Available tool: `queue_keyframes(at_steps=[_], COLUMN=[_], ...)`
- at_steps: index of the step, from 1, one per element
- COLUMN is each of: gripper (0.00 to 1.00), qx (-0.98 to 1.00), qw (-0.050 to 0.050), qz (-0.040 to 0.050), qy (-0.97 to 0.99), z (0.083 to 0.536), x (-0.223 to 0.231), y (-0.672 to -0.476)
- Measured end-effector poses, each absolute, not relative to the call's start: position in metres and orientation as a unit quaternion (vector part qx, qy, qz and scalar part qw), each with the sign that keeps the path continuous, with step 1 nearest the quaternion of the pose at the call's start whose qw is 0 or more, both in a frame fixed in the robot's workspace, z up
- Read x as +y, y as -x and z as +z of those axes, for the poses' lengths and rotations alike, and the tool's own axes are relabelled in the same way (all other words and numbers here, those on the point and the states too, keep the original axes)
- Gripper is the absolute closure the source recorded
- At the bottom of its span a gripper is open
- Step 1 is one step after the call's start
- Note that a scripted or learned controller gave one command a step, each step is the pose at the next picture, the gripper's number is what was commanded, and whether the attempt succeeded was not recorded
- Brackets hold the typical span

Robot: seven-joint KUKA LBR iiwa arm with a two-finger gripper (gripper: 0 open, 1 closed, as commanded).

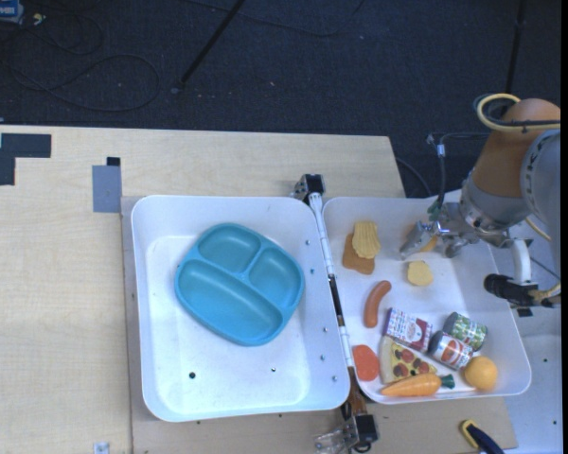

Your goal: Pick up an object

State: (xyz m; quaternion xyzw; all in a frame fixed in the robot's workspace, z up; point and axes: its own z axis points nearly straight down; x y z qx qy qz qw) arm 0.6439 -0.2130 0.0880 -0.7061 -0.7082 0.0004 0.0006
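Over the right bin [517, 372] I have the gripper [424, 241] low near the far edge, its metal fingers spread somewhat apart with nothing between them, though at this slant and size I can't judge the exact opening. Nothing is picked yet, so I'd call this the approach step.

Closest to the fingertips is a small round yellow piece [419, 273], just beside and below them in my view; a stack of crinkled chips on a brown slab [361, 247] sits a little to the left. Further toward me lie a sausage [376, 303], a small printed box [406, 329], two cans [456, 339], an orange [480, 374], a carrot [412, 385], a pizza slice [398, 357] and a red slice [364, 361], all packed closely in the near corner. A blue divided plate [239, 284] rests in the left bin [161, 386].

My next move would be to centre the fingers over the yellow piece, descend until they straddle it, then close and lift.
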Motion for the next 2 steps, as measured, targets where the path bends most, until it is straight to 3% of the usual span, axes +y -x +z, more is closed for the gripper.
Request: queue_keyframes(at_steps=[2], gripper=[0.0], qx=[-0.708], qw=[0.001], qz=[0.0005], qy=[0.706], z=[0.088], x=[-0.213], y=[-0.6439])
